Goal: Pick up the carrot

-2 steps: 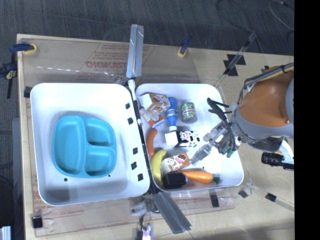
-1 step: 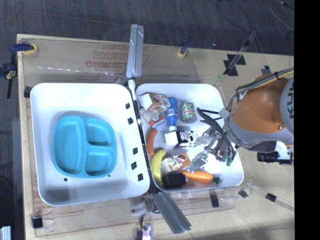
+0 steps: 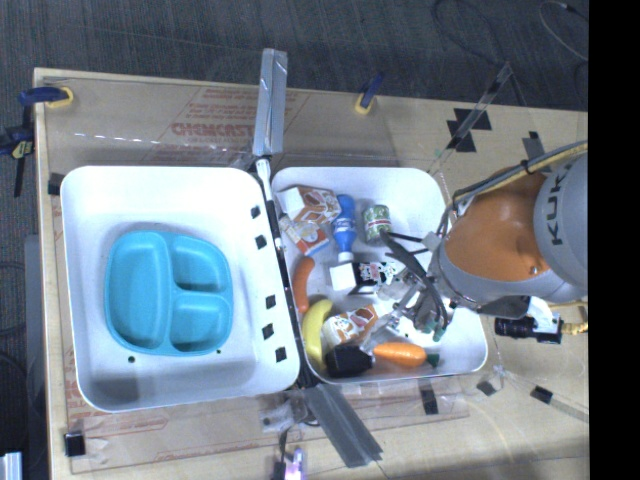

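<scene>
1. The carrot (image 3: pixel 403 353) lies on its side near the front wall of the right bin (image 3: pixel 462 360), at about 5 o'clock in that bin, its green stem end pointing to 3 o'clock.
2. Just beside the carrot's narrow end, at 9 o'clock from it, sits a black object (image 3: pixel 345 360), too dark to identify.
3. At 11 o'clock from the carrot is a small brown printed packet (image 3: pixel 352 323), and beyond it a yellow banana (image 3: pixel 315 330) curves along the bin's left wall.
4. An orange-red sausage-shaped item (image 3: pixel 302 280) lies at 12 o'clock from the banana, against the same wall.
5. The gripper (image 3: pixel 420 313) is just above the carrot, at roughly 1 o'clock from it, amid cables; I cannot tell whether it touches the carrot, nor how its digits are set.
6. Toward the bin's back are a blue bottle with a white cap (image 3: pixel 344 230), a green can (image 3: pixel 376 222) at 3 o'clock from the bottle, and a brown-and-white carton (image 3: pixel 312 211) at 9 o'clock.
7. A small black-and-white item (image 3: pixel 370 272) lies near the bin's centre.
8. The arm (image 3: pixel 500 243), with its orange band, enters from 3 o'clock over the bin's right rim.
9. The left bin (image 3: pixel 90 203) holds a blue divided tray (image 3: pixel 168 291) with 3 compartments.
</scene>
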`<move>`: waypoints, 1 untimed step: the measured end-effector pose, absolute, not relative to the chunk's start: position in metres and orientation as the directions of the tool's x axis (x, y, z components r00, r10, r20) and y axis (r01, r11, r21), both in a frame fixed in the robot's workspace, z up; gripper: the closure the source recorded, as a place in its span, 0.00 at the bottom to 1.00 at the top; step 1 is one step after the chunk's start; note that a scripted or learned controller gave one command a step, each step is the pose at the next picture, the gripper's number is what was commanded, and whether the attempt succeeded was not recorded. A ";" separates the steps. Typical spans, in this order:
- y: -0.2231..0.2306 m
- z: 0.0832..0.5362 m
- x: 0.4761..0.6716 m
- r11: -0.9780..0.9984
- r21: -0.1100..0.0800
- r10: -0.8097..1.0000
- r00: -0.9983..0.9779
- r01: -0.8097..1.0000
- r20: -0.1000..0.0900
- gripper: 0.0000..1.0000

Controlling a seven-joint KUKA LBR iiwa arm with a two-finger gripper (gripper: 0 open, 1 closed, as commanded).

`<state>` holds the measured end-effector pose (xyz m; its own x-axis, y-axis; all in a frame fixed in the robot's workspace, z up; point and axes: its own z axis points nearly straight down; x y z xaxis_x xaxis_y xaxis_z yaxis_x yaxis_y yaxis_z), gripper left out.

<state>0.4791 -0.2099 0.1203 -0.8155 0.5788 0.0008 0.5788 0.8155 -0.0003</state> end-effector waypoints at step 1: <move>-0.212 0.204 0.478 0.806 0.000 0.592 -0.806 0.592 -0.003 0.00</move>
